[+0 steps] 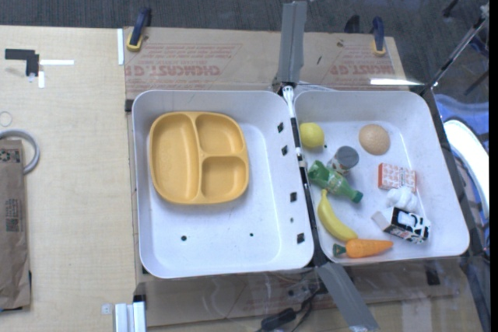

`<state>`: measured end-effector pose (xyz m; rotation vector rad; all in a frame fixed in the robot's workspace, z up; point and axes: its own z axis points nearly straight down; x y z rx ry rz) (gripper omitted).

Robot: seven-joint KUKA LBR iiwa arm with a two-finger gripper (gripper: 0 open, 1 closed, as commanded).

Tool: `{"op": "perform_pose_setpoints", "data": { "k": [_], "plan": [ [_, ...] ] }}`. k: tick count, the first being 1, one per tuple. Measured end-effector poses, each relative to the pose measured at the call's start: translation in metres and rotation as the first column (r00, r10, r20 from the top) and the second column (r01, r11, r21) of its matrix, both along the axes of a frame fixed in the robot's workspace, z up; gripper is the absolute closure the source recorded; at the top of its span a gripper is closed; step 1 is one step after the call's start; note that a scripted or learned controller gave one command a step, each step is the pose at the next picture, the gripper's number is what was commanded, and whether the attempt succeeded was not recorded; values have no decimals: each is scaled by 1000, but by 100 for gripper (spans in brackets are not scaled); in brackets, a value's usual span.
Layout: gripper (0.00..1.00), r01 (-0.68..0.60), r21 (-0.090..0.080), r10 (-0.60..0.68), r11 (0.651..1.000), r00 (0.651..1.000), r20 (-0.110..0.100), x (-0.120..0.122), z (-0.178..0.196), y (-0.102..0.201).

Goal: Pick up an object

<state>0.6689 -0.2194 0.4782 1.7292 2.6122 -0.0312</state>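
Surveying by size: the left bin point(156, 245) carries a yellow divided plate point(198, 157); the right bin point(436, 167) crowds banana point(334, 220), green bottle point(334, 181), carrot point(368, 247), egg point(374, 138) and lemon point(311, 135). Claw state: cannot tell. Risk: closely packed items may slip or snag a neighbour.

I'm reading red, upside-down print on the cardboard sheet point(233, 62) behind the bins; it seems to say "CHEMCAST GP".
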Motion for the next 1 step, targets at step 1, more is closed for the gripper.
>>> {"op": "perform_pose_setpoints", "data": {
  "k": [1],
  "plan": [
    [100, -2, -3, 2, 1000, 1000, -1, 1, 8, 0]
  ]
}}
